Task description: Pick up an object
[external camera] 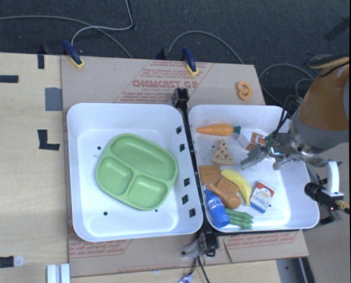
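Note:
The right bin (pixel 293 217) holds several toy foods. An orange carrot (pixel 215 130) lies at its far side, with a tan wedge (pixel 222 153) below it. A yellow banana (pixel 238 183), brown bread pieces (pixel 217 184), a blue bottle (pixel 215 209) and green beans (pixel 241 219) crowd the near left. A small red and white carton (pixel 261 196) lies near the middle, and another small carton (pixel 257 139) sits by the wrist. My gripper (pixel 263 161) hangs low over the bin's middle right, open, its fingers spread with nothing between them.
The left bin (pixel 81 158) holds a green divided plate (pixel 137 171). A black divider (pixel 190 158) runs between the bins. Blue clamps (pixel 73 53) hold the cardboard at the back, and a small orange ring (pixel 243 89) lies on the cardboard. Cables trail behind.

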Motion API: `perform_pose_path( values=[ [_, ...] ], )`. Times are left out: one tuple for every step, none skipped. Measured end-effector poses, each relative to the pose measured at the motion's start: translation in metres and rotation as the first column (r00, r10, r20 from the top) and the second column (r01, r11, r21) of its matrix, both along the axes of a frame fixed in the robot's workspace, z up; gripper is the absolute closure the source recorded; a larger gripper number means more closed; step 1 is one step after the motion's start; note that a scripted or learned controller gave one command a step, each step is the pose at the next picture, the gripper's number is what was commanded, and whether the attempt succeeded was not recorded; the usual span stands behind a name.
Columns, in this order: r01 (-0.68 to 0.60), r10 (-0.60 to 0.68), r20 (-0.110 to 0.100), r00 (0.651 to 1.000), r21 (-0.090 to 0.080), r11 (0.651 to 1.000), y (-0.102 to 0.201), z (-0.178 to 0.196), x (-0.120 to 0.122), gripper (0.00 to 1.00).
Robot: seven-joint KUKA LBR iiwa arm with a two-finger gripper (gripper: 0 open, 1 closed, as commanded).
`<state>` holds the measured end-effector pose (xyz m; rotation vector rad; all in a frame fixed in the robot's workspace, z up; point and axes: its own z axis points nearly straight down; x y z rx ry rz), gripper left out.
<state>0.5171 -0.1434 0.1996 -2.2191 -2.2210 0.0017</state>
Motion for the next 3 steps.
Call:
perform_pose_path(
  values=[
    [0.0,0.0,0.001,1.0,0.0,1.0,0.036,-0.109,0.002,0.0],
    [0.0,0.0,-0.001,1.0,0.0,1.0,0.036,-0.1,0.002,1.0],
    [-0.001,0.001,0.001,1.0,0.0,1.0,0.101,-0.015,0.038,1.0]
  ],
)
